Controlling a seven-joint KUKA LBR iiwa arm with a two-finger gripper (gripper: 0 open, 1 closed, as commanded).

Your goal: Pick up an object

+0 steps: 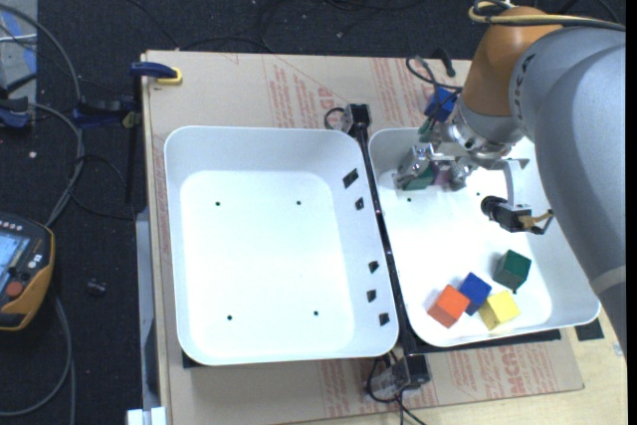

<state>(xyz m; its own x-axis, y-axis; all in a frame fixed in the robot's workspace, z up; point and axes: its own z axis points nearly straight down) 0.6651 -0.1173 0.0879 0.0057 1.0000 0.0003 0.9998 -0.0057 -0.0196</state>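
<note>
Over the right-hand bin (557, 309), near its far left corner, the gripper (430, 170) hangs low above the white floor, with the grey arm (582, 114) and its orange band (498, 65) stretching in from the right. Between its fingertips sits something small and dark green, so the gripper appears to be closed on a small green object (422, 177) (blur there leaves the shape of the thing and the firmness of the hold uncertain). The object is at or just above the bin floor, close to the divider between the two bins.

Four blocks lie grouped near the right bin's front edge, well apart from the gripper: an orange block (450, 304) and a blue block (476, 290) touching or nearly so, a yellow block (500, 310) just beside the blue one, and a dark green block (514, 269) a little farther back. The left bin (199, 164) shows only its bare white floor.

The step in hand looks like the grasp itself, or the very start of the lift. What the next move calls for, by this reckoning, is a straight rise clear of the floor, with the fingers kept tight. The main risk is a shallow pinch: if only an edge of the object is caught, it could slip free as the arm rises. The bin wall beside it is also close enough to warrant care.
</note>
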